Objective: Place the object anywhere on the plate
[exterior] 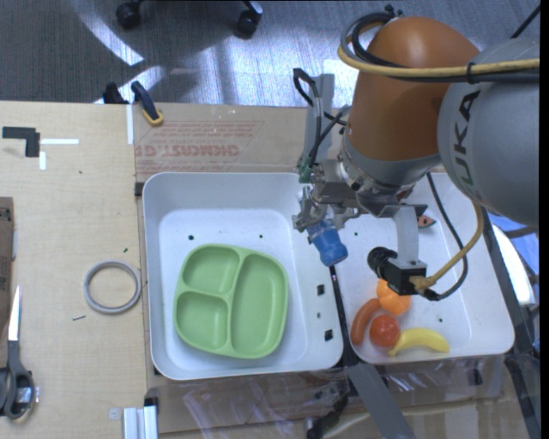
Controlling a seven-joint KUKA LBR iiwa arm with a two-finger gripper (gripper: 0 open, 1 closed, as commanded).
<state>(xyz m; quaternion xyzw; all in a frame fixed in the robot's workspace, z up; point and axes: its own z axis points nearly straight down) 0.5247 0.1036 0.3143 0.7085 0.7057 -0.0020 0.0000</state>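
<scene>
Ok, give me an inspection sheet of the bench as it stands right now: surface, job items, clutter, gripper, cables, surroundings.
Surface: two white bins side by side, left bin, right bin, on a light wooden bench.
Job's things: green three-compartment plate in the left bin; blue object at the gripper's tip, above the strip between the bins.
Clutter: banana, red fruit, orange piece and chili-like piece in the right bin; grey ring and scissors on the bench.
Gripper: gripper over the bins' shared edge; finger state unclear.
Cables: yellow-black hose loops down over the right bin.
Surroundings: chair casters on the floor behind.
</scene>
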